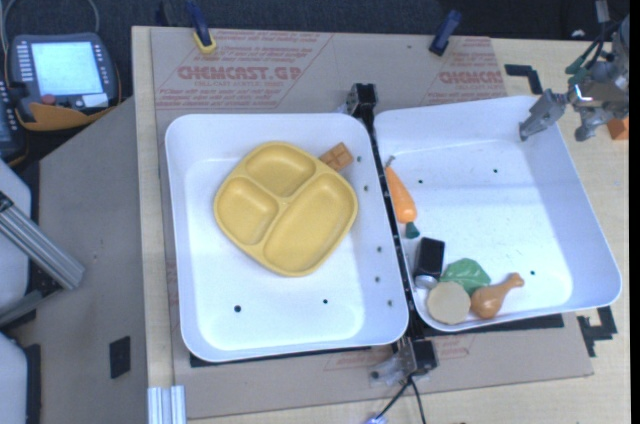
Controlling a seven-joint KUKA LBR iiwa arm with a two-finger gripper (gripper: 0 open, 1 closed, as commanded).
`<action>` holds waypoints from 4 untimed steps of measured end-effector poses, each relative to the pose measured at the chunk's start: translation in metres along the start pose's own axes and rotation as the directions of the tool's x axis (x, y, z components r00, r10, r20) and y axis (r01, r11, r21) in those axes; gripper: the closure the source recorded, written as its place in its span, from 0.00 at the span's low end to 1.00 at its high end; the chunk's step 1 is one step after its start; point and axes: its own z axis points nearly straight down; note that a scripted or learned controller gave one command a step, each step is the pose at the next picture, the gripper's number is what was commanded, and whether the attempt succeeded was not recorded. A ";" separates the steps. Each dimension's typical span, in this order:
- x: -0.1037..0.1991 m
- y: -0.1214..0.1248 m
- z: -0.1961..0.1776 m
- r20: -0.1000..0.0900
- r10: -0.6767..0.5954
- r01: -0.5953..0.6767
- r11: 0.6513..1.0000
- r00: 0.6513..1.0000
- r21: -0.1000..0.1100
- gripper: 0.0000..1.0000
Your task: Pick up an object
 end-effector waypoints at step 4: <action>0.002 0.018 0.155 0.001 -0.004 0.004 1.000 1.000 -0.008 0.00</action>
